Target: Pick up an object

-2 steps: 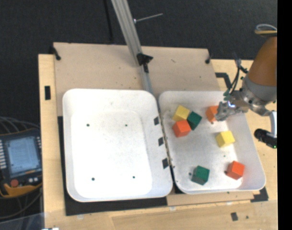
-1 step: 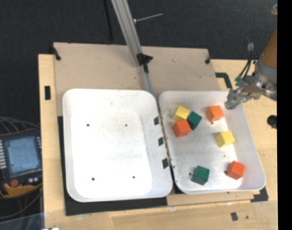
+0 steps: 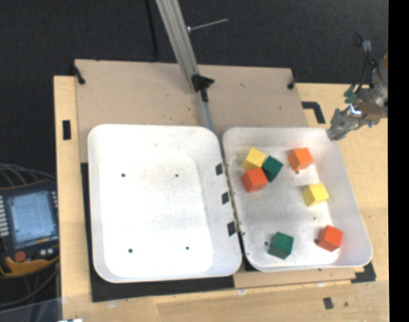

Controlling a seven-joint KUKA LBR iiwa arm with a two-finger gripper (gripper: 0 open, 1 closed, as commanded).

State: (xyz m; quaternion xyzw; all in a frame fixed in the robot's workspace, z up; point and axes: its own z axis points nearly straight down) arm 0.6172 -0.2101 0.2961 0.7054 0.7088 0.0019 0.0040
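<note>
The right bin (image 3: 348, 180) holds several small cubes. A yellow cube (image 3: 254, 157), a dark green cube (image 3: 272, 168) and an orange-red cube (image 3: 254, 179) cluster near its upper left. An orange cube (image 3: 300, 158) sits near the top, a yellow cube (image 3: 316, 194) right of centre, a green cube (image 3: 281, 245) and an orange-red cube (image 3: 330, 237) near the front. My gripper (image 3: 340, 125) hangs at the view's right edge, just above the bin's top right corner, apart from every cube. Nothing shows between its fingers.
The left bin (image 3: 154, 200) lies beside the right one, a row of clips between them. A slanted metal post (image 3: 180, 42) rises behind the bins. A teach pendant (image 3: 26, 220) lies off the bench at the far left.
</note>
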